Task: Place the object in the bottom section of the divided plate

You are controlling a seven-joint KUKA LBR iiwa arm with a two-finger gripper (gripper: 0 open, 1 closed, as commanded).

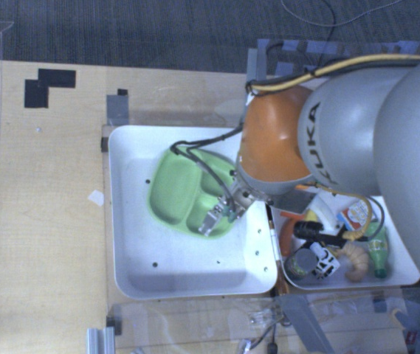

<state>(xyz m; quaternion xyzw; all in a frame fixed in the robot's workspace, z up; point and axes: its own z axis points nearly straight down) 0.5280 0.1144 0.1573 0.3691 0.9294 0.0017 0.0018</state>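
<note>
Here the grey arm (372, 124) with its orange band (272, 139) reaches in from the right and hangs over the left bin (132, 271). A green divided plate (173, 190) lies in that bin, toward its upper right part. The jaws (213, 223) sit low over the plate's lower right section, metal tips close to the green surface; whether they are released or clenched I cannot tell, and nothing can be made out between them. The task's object cannot be picked out for certain. The right bin (409, 275) holds a jumble: a green bottle (378, 260), a tan toy (356, 262), a black-and-white die (326, 262). Both bins rest on the pale wooden desk (47, 212).
</note>
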